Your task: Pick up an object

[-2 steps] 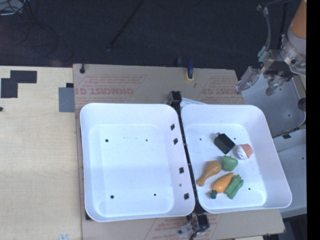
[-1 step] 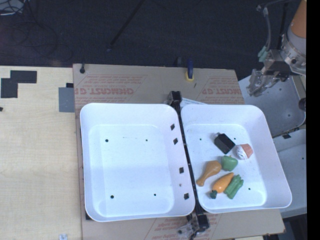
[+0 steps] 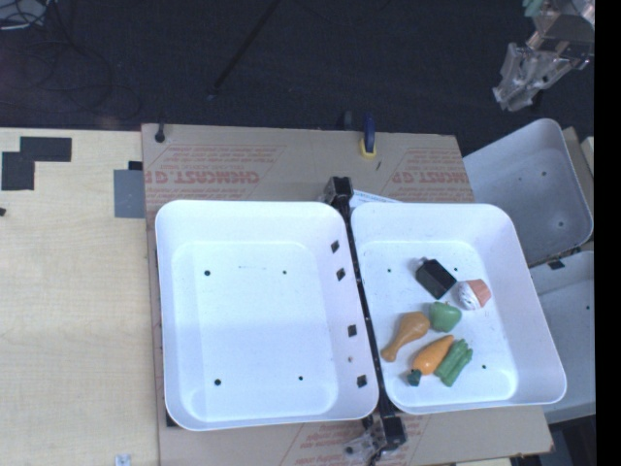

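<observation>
Toy carrot (image 3: 432,356) in right bin (image 3: 524,260), pincer (image 3: 519,81) well apart above, grip state unclear

- The pincer (image 3: 529,74) hangs at the upper right corner of the camera view, high up and well off to the side.
- Its pale metal body tilts, tips pointing down and leftward.

The pale wooden tabletop (image 3: 68,309) carries a brown printed board (image 3: 252,168), and on that board two shallow white bins sit side by side, left bin (image 3: 184,309) touching right bin (image 3: 524,309).
</observation>
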You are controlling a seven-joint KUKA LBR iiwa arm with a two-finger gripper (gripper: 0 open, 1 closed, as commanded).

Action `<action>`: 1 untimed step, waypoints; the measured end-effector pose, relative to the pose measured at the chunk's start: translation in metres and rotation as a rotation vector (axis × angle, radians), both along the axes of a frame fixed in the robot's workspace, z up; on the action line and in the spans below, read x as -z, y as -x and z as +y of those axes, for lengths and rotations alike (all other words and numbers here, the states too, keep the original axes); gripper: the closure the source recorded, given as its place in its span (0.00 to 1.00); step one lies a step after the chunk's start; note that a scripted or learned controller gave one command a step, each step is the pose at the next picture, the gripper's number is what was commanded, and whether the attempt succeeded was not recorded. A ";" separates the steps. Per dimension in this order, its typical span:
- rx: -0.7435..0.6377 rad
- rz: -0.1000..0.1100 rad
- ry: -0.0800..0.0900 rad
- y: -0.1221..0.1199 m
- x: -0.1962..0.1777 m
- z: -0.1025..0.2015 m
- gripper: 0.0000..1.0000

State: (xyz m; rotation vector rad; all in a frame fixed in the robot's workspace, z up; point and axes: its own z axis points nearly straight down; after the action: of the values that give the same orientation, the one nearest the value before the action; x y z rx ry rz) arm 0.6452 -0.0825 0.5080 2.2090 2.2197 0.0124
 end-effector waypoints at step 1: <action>0.002 0.016 -0.001 0.001 0.009 -0.001 0.00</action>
State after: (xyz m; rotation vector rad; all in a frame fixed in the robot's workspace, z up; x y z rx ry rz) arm 0.6440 -0.0840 0.4992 2.2202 2.2257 -0.0043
